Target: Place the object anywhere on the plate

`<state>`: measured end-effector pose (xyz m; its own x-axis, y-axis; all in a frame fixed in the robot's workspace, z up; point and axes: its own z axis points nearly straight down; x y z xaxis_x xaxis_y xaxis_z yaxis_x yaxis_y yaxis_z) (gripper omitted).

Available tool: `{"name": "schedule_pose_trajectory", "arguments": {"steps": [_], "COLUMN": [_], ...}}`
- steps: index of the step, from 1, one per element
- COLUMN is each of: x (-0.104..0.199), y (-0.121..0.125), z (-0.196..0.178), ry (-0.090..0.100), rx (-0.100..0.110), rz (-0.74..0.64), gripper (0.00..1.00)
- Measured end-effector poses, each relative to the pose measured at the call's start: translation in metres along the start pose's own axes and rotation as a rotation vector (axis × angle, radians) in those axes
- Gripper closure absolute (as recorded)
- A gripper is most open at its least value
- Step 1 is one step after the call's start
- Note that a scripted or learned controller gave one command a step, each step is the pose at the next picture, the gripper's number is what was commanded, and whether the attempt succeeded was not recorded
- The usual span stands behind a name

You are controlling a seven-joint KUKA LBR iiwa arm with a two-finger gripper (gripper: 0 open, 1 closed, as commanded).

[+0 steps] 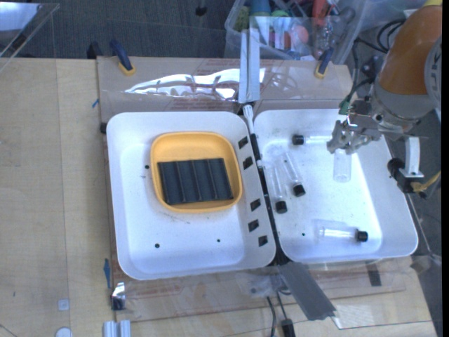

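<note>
While end effector (342, 144) grips clear tube (342, 166), tube hangs upright, long axis vertical; yellow plate (160, 150) well apart.

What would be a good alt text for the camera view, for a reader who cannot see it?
A robot arm's gripper hangs over the right white bin, where several clear tubes with black caps lie scattered. In the left white bin sits a yellow plate that carries a dark ribbed block.
</note>
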<state>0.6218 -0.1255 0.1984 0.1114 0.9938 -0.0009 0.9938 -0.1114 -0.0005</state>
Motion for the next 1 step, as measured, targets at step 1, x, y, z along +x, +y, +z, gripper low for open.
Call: {"name": "schedule_pose_trajectory", "arguments": {"steps": [1], "x": [0.0234], "y": [0.0034], "z": [-0.0272], "ry": [0.0], "rx": [-0.004], "rz": [-0.298], "gripper": [1.0]}}
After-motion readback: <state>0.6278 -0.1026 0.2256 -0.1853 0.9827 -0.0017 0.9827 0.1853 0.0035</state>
